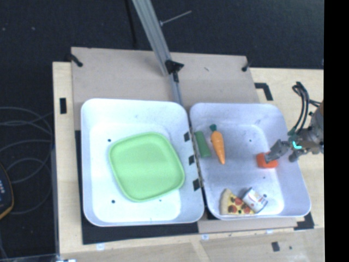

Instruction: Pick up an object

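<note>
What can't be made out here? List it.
- Gripper, camera view: too small and blurred to tell whether it grips the red block it touches.
- Arm: cut off by the right edge.
- Small can: label too small to read.
- Green block: too blurred to identify.

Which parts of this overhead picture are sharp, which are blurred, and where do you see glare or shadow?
Camera view: lighting is soft and even, and the whole frame is slightly soft. The white plastic bins look bright, almost washed out. The square green plate and the orange toy carrot read clearly. The gripper at the right rim is small and blurred. Shadows are faint.
</note>
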### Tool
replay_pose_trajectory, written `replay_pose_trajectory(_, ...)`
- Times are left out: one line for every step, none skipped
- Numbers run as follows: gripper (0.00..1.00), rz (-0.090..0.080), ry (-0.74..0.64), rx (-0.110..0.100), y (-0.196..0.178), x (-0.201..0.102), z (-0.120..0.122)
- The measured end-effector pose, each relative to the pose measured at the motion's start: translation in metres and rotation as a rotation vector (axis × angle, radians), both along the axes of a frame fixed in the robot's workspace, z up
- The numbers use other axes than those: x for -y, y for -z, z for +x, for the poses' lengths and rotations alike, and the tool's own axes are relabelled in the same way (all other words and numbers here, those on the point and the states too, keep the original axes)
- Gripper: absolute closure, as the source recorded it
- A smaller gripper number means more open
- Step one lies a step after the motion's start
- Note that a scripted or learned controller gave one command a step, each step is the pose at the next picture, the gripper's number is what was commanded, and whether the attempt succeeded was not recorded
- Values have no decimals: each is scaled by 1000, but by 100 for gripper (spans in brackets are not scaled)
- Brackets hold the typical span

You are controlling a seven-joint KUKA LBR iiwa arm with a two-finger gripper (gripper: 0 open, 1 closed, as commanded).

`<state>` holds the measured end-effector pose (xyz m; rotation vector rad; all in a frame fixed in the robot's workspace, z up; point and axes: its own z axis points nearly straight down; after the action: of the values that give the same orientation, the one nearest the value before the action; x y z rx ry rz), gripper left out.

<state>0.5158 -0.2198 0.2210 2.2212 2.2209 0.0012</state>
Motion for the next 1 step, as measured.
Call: replay_pose_trajectory(0,0,0,0,0,0,0)
